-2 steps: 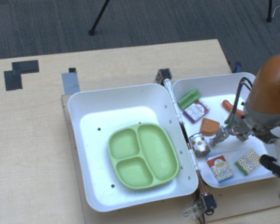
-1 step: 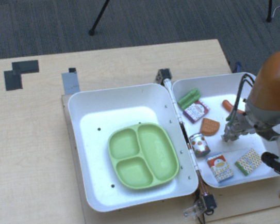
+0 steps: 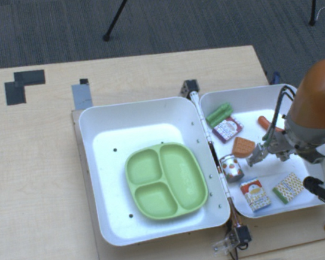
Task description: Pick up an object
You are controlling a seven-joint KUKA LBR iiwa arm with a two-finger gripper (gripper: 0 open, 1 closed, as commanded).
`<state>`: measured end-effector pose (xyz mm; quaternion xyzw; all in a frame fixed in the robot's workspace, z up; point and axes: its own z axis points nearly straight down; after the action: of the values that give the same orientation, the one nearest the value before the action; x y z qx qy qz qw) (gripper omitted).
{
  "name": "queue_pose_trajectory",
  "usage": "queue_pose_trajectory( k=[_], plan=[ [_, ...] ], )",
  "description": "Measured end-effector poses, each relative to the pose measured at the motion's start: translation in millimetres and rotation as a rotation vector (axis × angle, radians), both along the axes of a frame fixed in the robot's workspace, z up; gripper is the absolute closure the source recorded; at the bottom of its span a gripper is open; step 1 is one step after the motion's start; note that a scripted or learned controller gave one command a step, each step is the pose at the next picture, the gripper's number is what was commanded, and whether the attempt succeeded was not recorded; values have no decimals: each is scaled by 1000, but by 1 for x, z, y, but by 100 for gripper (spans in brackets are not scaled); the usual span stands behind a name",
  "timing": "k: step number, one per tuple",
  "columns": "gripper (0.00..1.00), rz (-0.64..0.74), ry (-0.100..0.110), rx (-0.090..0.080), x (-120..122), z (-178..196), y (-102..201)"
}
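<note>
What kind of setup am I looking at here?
Probably a robotics lab's bin-picking bench: two shallow white bins on a wooden bench, small toy food items like a green toy vegetable, tripod legs on carpet.

Printed packets (image 3: 255, 195) lie in the bin; nothing on them is legible.

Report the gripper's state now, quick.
Gripper: cannot be told; it sits low in the right bin, beside the orange block.
</note>
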<state>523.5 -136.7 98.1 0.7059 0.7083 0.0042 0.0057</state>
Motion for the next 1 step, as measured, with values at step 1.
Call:
queue_pose_trajectory(
  k=[1],
  plan=[
    [0, -1, 1, -2, -34, -11, 47]
  ],
)
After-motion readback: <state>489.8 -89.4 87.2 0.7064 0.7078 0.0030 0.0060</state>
